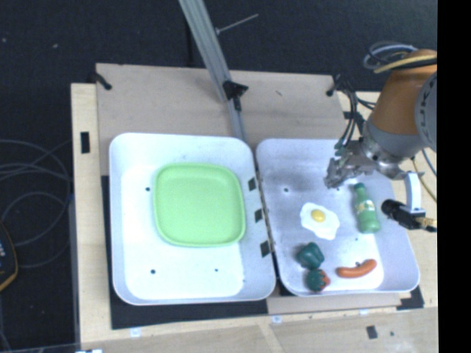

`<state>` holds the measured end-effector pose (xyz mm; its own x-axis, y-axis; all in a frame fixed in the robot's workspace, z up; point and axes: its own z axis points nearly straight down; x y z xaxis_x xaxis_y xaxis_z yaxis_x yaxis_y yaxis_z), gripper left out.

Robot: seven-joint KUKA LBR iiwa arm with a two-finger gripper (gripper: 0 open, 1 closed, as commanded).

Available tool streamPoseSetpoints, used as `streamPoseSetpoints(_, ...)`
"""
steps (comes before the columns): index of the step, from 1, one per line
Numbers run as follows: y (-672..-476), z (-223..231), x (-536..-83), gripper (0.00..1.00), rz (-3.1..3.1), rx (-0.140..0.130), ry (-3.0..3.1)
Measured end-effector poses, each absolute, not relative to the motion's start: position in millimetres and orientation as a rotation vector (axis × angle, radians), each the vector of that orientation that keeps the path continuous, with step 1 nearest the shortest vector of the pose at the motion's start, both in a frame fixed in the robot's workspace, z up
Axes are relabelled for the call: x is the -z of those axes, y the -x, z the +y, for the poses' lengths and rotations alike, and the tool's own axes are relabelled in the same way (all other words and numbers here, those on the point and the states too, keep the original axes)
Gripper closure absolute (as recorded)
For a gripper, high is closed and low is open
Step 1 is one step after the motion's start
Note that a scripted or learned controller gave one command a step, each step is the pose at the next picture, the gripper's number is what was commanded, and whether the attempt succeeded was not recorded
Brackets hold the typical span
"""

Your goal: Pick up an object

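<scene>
Green bottle (366,209), label unreadable

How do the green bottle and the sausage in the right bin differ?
The green bottle is green with a pale label; the sausage is orange-red. The bottle lies lengthwise toward the bin's far side, near the gripper; the sausage lies crosswise near the front edge. Both lie flat in the right bin.

Tan bench (176,101) on dark floor (44,28); cables (29,175) at left.
</scene>
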<state>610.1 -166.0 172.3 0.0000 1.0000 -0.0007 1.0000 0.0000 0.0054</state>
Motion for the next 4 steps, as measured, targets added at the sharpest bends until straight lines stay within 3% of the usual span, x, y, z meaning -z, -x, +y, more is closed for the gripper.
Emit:
streamPoseSetpoints(2,-611.2,-171,-282,1.00,2.218,-0.006,-2.217)
streamPoseSetpoints(4,-605.8,-54,-269,1.00,2.227,-0.002,-2.216)
